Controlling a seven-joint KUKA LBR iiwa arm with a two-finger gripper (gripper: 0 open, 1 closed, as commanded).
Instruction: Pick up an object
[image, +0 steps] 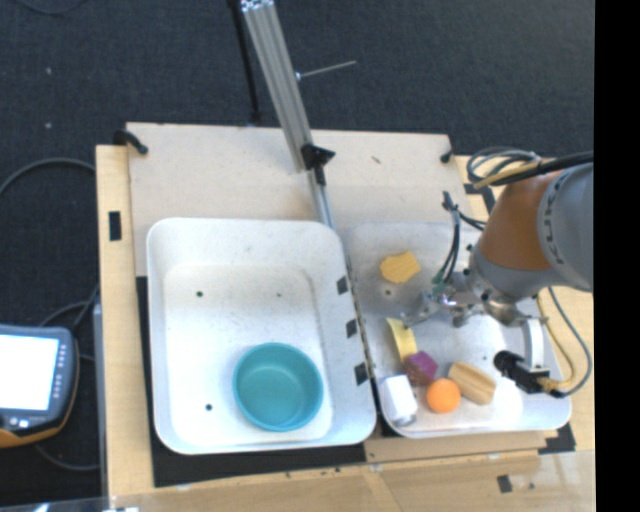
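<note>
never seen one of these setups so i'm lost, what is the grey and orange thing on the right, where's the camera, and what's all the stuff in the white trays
The grey and orange thing is a robot arm reaching in from the right. Its job is to pick up an object. The one camera is fixed above the bench, looking down at a slant.

Two shallow white bins sit side by side. The left bin holds a teal bowl. The right bin holds small items: a yellow piece, a yellow block, a purple piece, an orange ball, a wooden block and a white item.

The arm's hand hangs over the right bin. I see nothing held in it.
</note>
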